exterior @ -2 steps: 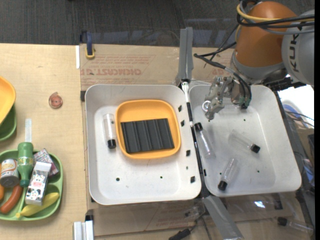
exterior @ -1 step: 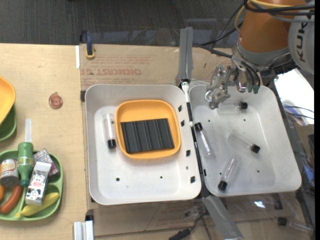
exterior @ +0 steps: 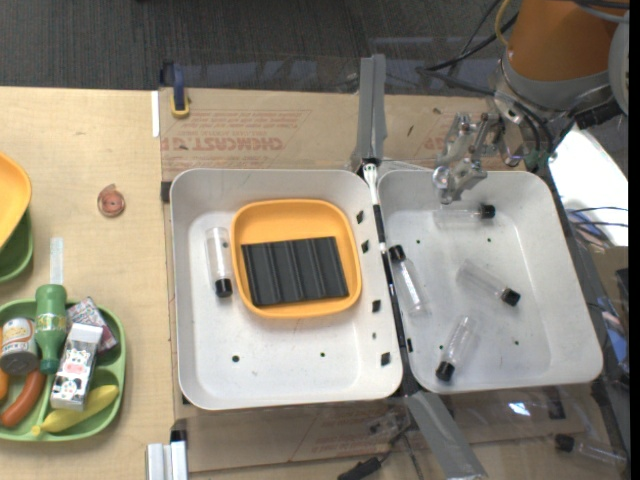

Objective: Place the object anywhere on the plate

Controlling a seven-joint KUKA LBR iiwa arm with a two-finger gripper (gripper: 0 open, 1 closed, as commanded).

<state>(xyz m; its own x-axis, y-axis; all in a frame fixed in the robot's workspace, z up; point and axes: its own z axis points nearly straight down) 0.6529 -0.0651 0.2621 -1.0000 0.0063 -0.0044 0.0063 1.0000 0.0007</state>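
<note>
An orange plate (exterior: 293, 219) lies in the left bin (exterior: 200, 368) with a black ribbed slab (exterior: 295, 271) on it. Beside the plate's left edge lies a clear tube with a black cap (exterior: 217, 260). The right bin (exterior: 540, 353) holds several more clear capped tubes, among them one along its left wall (exterior: 404, 276), one near the front (exterior: 455, 346) and one in the middle (exterior: 490, 286). My gripper (exterior: 455, 175) hangs over the back of the right bin, just above another tube (exterior: 468, 211). I see nothing held in it.
A metal divider (exterior: 372, 108) runs back from between the bins. Cardboard (exterior: 260, 133) lies behind the left bin. On the bench at left are a green tray of toy food (exterior: 60, 368), a yellow bowl (exterior: 10, 203) and a small pink disc (exterior: 112, 201).
</note>
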